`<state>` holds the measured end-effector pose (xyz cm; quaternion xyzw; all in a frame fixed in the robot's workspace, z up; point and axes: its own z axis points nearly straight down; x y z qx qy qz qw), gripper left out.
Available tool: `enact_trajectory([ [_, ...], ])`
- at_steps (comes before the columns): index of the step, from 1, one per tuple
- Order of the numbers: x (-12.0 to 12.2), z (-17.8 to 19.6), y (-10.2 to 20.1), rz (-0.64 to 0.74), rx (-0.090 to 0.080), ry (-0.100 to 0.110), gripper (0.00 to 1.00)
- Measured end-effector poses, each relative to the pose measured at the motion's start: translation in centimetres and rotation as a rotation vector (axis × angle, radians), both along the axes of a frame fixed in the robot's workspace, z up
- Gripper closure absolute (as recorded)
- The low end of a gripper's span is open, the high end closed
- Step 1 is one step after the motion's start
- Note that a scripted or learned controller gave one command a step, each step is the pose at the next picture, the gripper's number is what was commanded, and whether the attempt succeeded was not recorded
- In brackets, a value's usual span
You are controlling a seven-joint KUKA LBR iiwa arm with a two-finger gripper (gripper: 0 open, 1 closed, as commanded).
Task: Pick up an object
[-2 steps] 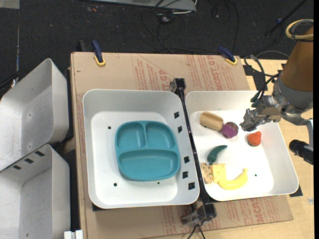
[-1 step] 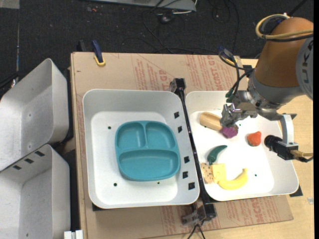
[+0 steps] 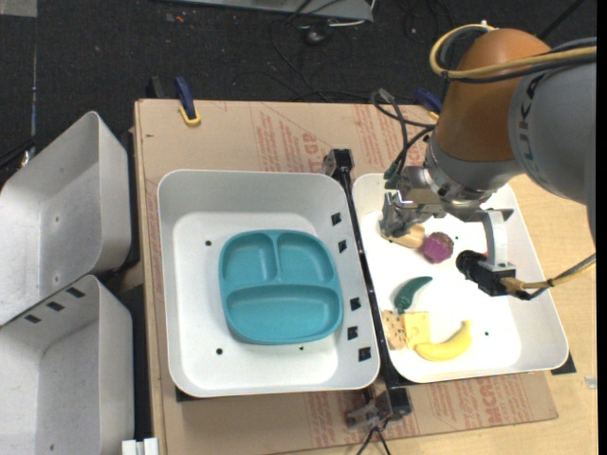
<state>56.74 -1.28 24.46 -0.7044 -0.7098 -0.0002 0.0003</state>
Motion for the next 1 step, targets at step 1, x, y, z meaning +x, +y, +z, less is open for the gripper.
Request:
enact_trajectory([
  [1, 1.99, 0.47, 5.50, 0.001, 0.001, -0.003, 1.00],
])
